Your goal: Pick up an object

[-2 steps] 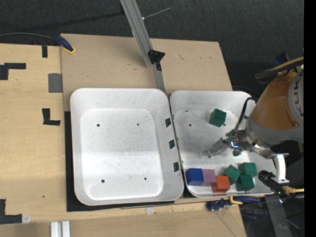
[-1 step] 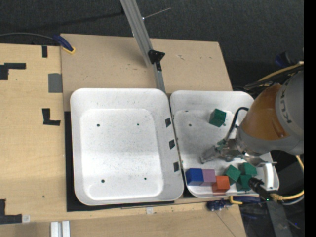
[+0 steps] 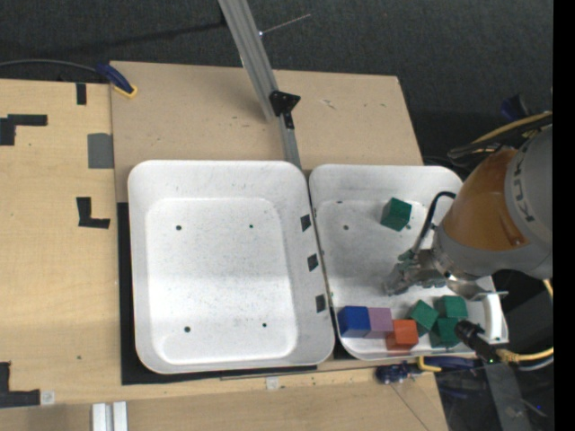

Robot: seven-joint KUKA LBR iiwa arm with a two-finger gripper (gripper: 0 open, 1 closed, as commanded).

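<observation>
Right white bin (image 3: 359, 182): small dark-green cube (image 3: 395, 214), claw (image 3: 402, 277) nearby, grip state unclear.

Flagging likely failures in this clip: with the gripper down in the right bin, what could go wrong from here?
1. The gripper sits over bare bin floor, apart from the lone green block and the cluster; closing here may grasp nothing.
2. The blue block, purple block and orange block are packed close together against the right bin near wall, leaving little finger room.
</observation>
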